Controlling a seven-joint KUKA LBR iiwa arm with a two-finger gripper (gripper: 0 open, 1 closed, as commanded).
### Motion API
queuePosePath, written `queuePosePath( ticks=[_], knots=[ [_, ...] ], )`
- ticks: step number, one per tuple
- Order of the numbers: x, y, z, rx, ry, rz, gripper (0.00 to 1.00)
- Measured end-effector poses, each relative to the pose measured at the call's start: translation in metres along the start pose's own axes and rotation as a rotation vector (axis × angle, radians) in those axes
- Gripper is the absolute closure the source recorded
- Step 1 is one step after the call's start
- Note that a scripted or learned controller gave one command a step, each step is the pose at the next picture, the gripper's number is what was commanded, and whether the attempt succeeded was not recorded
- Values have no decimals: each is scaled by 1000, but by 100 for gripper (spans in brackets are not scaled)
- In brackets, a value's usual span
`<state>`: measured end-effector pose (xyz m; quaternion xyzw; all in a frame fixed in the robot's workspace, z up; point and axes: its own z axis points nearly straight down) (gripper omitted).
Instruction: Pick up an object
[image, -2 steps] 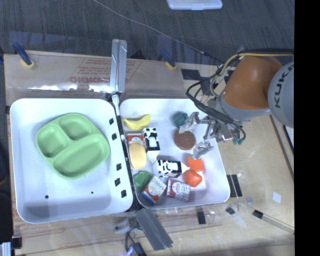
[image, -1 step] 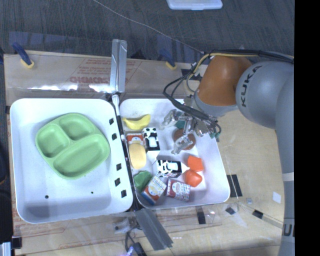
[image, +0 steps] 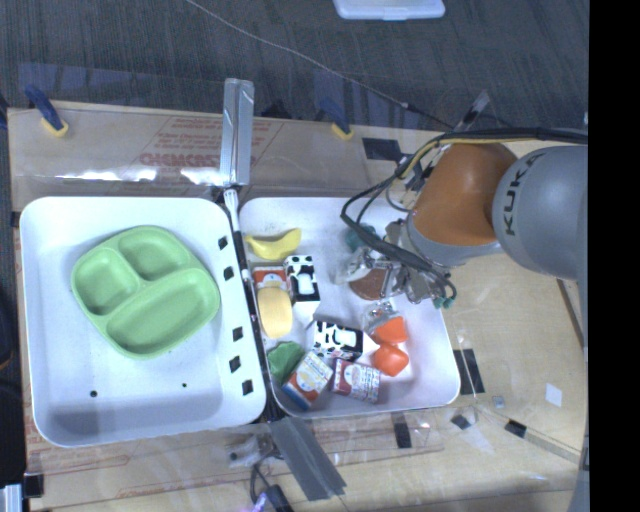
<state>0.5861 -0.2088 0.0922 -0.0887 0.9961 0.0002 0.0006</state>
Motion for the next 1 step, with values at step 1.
queuePosePath(
  ticks=[1],
  knots=[
    [-2, 1, -11, 1, -4, -5, 100]
  ],
)
